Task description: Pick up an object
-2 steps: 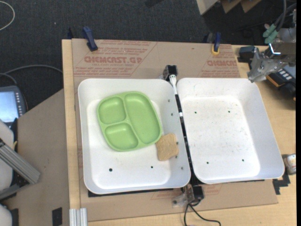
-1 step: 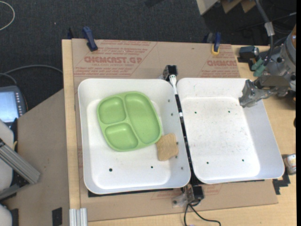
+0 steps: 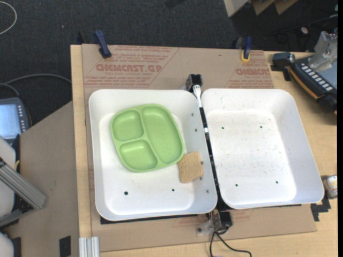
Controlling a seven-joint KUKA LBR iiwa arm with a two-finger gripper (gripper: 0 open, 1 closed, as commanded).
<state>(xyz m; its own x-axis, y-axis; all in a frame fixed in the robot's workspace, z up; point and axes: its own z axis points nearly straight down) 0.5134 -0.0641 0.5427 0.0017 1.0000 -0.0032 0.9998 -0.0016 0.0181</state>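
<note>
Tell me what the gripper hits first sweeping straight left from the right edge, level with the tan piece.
Probably the right bin's outer rim; past the rims, the tan piece beside the green plate. Height is unclear.

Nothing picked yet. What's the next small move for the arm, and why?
Probably bring the arm over the left bin and line up above the tan sponge. Both loose things lie in that bin: the sponge sits by the lower right edge of the green divided plate, near the bin's right wall. It is small and looks easier to pinch than the wide, flat plate.
</note>
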